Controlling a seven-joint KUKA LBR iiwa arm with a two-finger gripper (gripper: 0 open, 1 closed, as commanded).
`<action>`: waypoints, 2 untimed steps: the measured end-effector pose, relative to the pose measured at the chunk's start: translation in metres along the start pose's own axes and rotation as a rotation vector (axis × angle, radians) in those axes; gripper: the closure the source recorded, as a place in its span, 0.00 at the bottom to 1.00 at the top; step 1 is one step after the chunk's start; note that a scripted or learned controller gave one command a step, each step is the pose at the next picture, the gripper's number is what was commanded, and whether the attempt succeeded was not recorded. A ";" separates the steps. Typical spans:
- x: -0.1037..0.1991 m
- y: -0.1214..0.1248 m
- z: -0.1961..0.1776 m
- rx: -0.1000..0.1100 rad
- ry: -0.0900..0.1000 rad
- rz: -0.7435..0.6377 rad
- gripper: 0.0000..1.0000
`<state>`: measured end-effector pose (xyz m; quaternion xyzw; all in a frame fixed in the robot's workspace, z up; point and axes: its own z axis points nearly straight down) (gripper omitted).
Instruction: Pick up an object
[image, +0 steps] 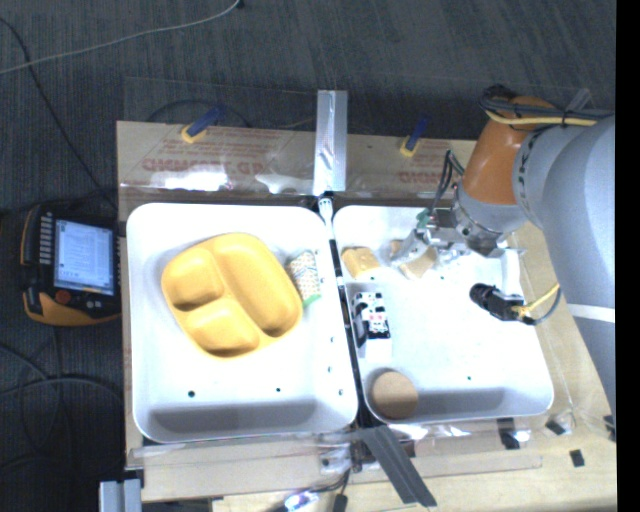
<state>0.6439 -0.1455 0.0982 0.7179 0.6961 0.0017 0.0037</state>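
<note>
Dark carpet, wooden bench. Left of the central divider (340, 290): yellow tray (230, 292), small mesh piece (304, 272). Right of it: bun (360, 261), black-and-white item (372, 312), brown disc (393, 391). Gripper (432, 240) low over a tan block (418, 260); its grip you cannot tell. Judged approach step; next, confirm closure, then lift.

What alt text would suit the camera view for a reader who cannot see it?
The arm's hand hangs low over the right bin, by a tan block, with a brown ball near the front wall. The left bin holds a yellow divided tray.
</note>
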 end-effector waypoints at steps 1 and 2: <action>0.048 0.024 -0.095 0.009 0.002 -0.069 1.00; -0.012 0.004 -0.111 0.006 0.000 -0.366 1.00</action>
